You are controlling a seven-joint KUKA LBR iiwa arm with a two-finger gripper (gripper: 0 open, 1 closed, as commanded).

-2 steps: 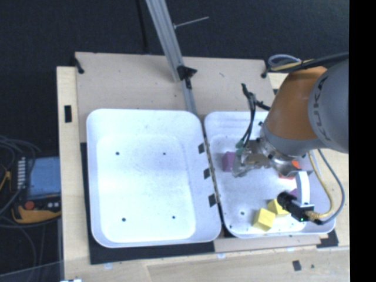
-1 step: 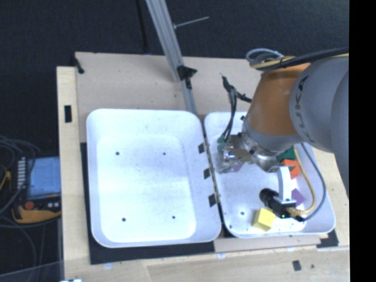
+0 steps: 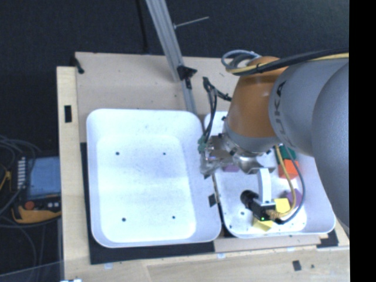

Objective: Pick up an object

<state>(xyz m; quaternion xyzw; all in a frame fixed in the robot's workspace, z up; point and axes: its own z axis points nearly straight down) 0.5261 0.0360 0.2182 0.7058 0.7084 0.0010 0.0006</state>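
while the gripper (image 3: 212, 159) is being held between the right bin (image 3: 320, 216) and the left bin (image 3: 147, 157), its opening is being hidden by the arm (image 3: 305, 110) and cannot be told; a yellow block (image 3: 282, 205) is lying in the right bin.

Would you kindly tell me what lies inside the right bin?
A yellow block and an orange and green piece show in the right bin; the arm covers the rest.

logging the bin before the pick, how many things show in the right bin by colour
yellow things: 2
orange things: 1
green things: 1
purple things: 2
total: 6 showing in the right bin; the arm covers part of it
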